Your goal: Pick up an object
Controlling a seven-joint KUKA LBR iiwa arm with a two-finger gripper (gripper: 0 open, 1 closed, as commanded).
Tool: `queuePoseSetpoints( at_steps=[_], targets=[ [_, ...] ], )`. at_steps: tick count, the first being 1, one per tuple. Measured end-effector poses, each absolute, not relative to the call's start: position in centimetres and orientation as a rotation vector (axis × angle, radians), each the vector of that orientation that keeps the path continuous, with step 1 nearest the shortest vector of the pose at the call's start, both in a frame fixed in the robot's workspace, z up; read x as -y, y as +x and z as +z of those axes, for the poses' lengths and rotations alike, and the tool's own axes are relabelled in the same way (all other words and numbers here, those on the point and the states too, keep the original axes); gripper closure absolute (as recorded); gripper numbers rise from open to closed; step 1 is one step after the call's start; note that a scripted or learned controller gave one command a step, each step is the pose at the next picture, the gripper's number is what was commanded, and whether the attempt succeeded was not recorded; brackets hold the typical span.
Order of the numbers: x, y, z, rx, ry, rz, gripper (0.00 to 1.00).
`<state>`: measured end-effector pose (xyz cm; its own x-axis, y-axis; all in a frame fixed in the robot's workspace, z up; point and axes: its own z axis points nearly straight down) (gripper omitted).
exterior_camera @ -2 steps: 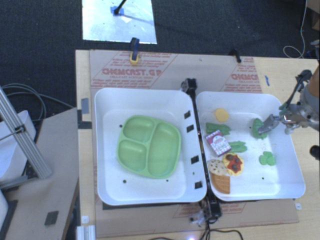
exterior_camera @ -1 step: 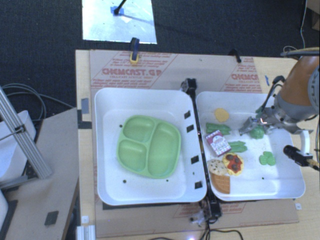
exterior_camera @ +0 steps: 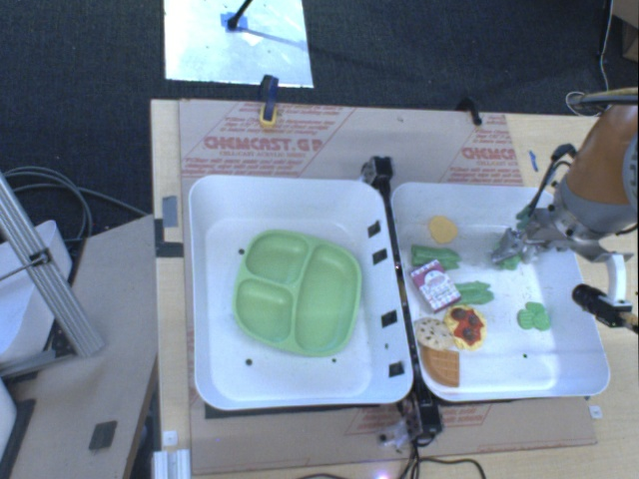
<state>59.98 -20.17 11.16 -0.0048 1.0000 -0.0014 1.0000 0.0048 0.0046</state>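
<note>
Right, we start at the gripper (exterior_camera: 509,252), low over the upper right part of the right bin (exterior_camera: 584,367), with the grey arm (exterior_camera: 599,193) and its orange band reaching in from the right edge. We see a small green piece (exterior_camera: 510,259) right at the fingertips, but the spot is too small and dark for us to say whether it sits between them, and how wide the tool stands we cannot tell.

Moving out from there, we find the rest of the toys spread across the right bin. A yellow round piece (exterior_camera: 442,231) lies near the bin's upper left. Just below it sits a green pod-shaped piece (exterior_camera: 435,256), and under that a small red and white box (exterior_camera: 435,287), tilted. Beside the box, toward the middle, we spot another green piece (exterior_camera: 474,292). Well to the right, near the bin's right side, lies a green leafy piece (exterior_camera: 534,316), apart from everything else. Down in the lower left corner we have a cluster: a red and yellow pizza-like piece (exterior_camera: 466,327) touching a speckled cookie (exterior_camera: 433,332), with an orange-brown piece (exterior_camera: 443,365) just beneath.

Across the divider, the left bin (exterior_camera: 215,367) carries a light green sectioned plate (exterior_camera: 298,292) lying flat in its middle. Both bins rest on a cardboard sheet (exterior_camera: 329,133) with red lettering.
</note>
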Motion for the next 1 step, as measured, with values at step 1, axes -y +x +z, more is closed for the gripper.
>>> queuePoseSetpoints(
  at_steps=[1],
  targets=[
    [11.53,61.45,18.67,-2.232,2.204,0.013,1.00]
  ],
)
